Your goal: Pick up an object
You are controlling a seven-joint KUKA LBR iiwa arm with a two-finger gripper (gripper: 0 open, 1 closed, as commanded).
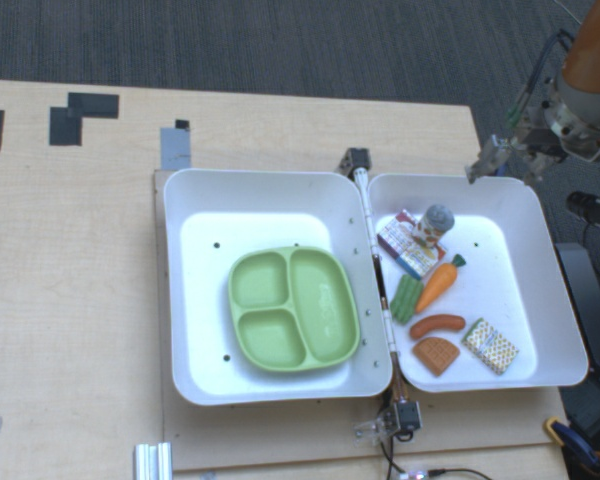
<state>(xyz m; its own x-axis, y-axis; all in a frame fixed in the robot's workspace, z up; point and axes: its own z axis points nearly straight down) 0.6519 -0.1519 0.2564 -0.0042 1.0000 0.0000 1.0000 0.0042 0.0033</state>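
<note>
Poised above the far right corner of the right bin [555, 258], outside its rim, the gripper [500, 158] is seen as a small grey shape at the end of the arm [585, 88]; whether it is open or closed cannot be told from this view, and nothing is seen held in it. No object has yet been lifted, so the pick is judged not yet begun. The candidates are clustered toward the left half of the right bin: a toy carrot [438, 284] lies slanted with a green cucumber [405, 298] touching its near-left side, a printed snack packet [407, 245] lies just beyond them, and a small grey round object [438, 218] sits against the packet's far end. Nearer the camera, a sausage [437, 324] lies just above a brown toast-like slice [436, 355], with a small patterned box [491, 346] to their right, slightly apart and therefore probably the easiest to grasp cleanly. In the left bin [195, 298] a green divided plate [293, 309] is set, presumably as a destination.
</note>
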